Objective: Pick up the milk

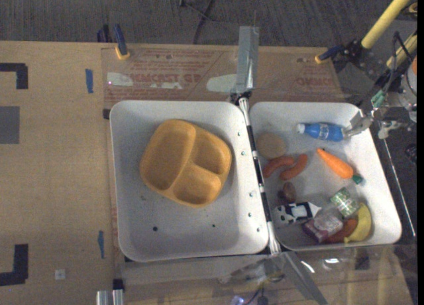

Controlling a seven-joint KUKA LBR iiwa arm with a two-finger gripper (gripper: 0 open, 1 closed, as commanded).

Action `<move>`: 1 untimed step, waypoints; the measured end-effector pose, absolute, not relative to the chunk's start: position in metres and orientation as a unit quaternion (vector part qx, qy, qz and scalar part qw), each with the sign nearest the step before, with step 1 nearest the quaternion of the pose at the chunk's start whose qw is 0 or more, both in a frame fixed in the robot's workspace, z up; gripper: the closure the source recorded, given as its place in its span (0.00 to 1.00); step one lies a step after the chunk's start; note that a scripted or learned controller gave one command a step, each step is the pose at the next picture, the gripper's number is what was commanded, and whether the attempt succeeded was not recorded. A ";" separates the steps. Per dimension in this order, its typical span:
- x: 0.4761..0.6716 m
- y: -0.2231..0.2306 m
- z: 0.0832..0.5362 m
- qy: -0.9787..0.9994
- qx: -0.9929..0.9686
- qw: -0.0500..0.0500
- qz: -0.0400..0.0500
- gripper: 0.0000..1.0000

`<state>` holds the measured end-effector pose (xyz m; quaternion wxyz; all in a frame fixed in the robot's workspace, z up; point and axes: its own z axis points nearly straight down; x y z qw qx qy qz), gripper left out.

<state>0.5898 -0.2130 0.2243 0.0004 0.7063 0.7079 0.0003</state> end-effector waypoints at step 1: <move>0.582 -0.150 0.337 0.743 0.670 0.002 0.001 0.00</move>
